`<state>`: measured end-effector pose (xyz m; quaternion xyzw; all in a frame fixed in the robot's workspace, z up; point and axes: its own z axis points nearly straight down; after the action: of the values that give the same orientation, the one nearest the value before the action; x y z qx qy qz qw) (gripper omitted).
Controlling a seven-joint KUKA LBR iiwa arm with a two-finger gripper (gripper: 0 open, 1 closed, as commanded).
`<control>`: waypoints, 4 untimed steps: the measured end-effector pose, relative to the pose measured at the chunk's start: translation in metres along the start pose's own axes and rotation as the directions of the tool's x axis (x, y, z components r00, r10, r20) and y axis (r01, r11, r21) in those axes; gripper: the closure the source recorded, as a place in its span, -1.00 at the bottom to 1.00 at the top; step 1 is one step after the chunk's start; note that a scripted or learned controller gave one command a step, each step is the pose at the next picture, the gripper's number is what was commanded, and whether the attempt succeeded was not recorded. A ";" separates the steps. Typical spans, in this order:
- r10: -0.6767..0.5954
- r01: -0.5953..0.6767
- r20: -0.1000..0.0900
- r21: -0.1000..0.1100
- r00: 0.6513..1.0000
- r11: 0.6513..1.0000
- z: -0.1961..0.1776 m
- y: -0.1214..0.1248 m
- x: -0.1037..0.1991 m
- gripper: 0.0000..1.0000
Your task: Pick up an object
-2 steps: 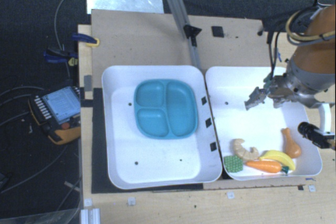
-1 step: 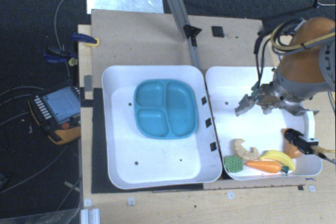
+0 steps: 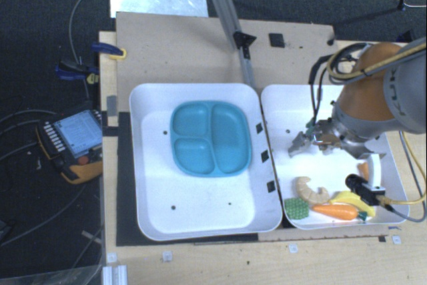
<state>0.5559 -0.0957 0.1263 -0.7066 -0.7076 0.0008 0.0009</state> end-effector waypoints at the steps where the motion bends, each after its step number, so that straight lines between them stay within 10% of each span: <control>1: 0.001 -0.001 0.000 -0.007 1.000 1.000 0.040 0.002 0.000 -1.00; 2: 0.000 0.000 0.001 -0.014 1.000 1.000 0.027 0.004 0.000 1.00; 4: 0.000 0.000 0.001 -0.007 1.000 1.000 -0.068 -0.005 -0.008 1.00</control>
<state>0.5513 -0.1035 0.1944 -0.7067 -0.7075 -0.0013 -0.0018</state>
